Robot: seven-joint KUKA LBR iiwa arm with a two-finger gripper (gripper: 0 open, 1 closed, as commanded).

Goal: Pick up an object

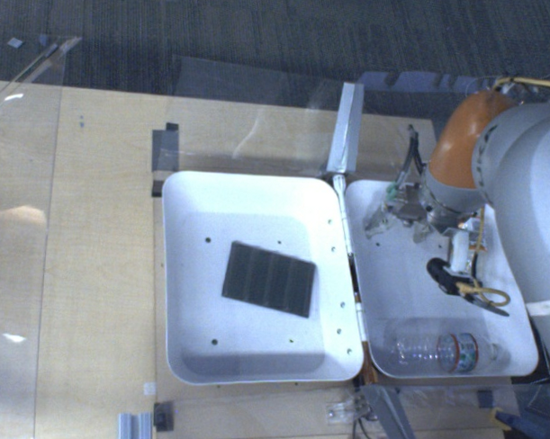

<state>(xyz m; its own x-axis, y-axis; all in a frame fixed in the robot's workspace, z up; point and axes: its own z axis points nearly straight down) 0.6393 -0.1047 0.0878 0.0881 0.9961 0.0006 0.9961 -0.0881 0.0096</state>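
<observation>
Clear bottle (433, 348) lay on its side at the right bin's (390, 290) near end. The claw (403, 214) hung over the far end, apart from it; spread or pressed together, nobody could tell.

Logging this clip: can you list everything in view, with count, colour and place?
left bin: one, white, on the bench's left part
right bin: one, white, beside it
ridged pad: one, dark grey, flat in the middle of the left bin
plastic bottle: one, clear, lying on its side along the right bin's near edge
bench: one, pale wood
arm: one, grey with an orange band, reaching in from the right
hand: one, metal, over the right bin's far part
</observation>
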